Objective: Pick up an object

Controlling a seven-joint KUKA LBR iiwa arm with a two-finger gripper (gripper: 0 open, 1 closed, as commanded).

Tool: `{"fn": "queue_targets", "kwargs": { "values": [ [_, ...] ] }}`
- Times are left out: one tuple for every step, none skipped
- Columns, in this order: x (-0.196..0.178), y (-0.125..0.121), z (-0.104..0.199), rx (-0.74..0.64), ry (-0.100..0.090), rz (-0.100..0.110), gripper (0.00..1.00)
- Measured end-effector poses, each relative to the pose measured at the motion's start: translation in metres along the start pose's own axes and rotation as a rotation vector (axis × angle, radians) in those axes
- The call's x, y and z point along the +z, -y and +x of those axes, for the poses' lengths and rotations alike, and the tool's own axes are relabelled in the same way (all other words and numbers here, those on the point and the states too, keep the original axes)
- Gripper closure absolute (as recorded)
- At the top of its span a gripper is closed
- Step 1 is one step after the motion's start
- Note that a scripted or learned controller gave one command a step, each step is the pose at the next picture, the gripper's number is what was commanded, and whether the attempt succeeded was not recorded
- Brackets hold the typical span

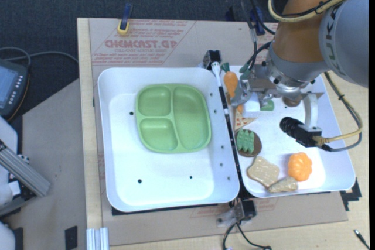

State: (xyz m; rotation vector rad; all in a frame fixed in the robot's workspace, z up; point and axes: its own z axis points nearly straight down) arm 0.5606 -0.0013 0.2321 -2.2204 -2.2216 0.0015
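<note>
My gripper [255,100] hangs low over the back left part of the right bin [335,120], under the grey wrist with its orange band. Just left of it an orange carrot [231,84] lies against the bin's wall. A waffle piece [241,121] sits right below the gripper. Small white and green bits [265,106] show at the gripper's tip, and I cannot make out what they are. Further forward lie a green-topped brown item [248,142], a tan bread piece [263,171], a smaller tan piece [285,185] and an orange pumpkin-like toy [300,165].
A green divided plate [174,117] lies in the left bin [117,143]. A black part with a yellow cable [297,130] hangs off the arm over the right bin. The bins' shared wall [228,132] runs just left of the gripper.
</note>
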Motion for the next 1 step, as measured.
{"fn": "queue_targets", "kwargs": {
  "values": [
    [0.0027, -0.0067, -0.0015, 0.0, 0.001, -0.003, 1.0]
  ]
}}
